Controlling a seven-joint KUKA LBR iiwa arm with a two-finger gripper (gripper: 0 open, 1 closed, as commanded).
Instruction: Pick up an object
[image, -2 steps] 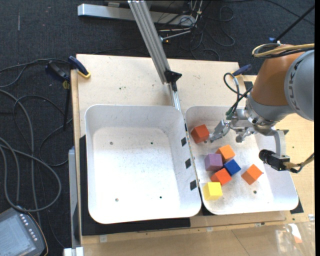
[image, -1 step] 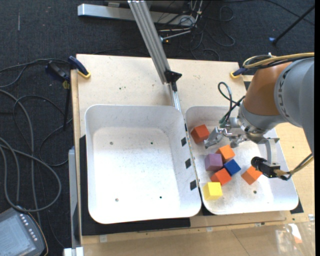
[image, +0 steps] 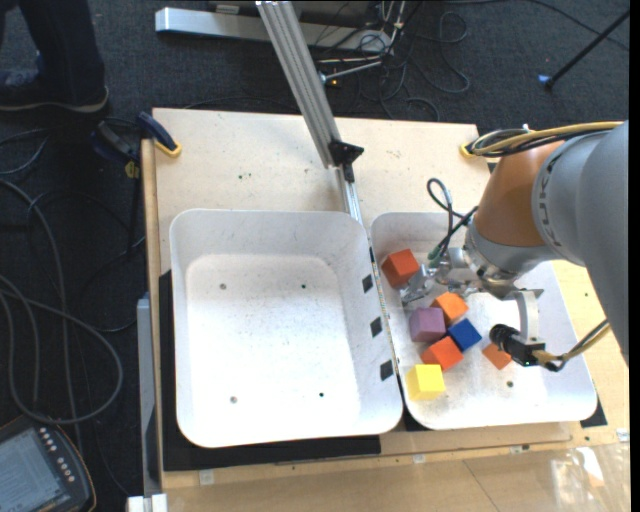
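The grey arm reaches into the right bin, its gripper low among scattered blocks: an orange-red cube, a purple cube, a blue cube and a yellow cube; the left bin sits alongside

Right bin: cluster of blocks, gripper seemingly above. Left bin alongside, on bench.

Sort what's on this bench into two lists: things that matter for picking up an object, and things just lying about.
For the job:
gripper
right bin
orange block
purple block
blue block
yellow block
red-orange block

Lying about:
left bin
metal rail
clamp
floor cables
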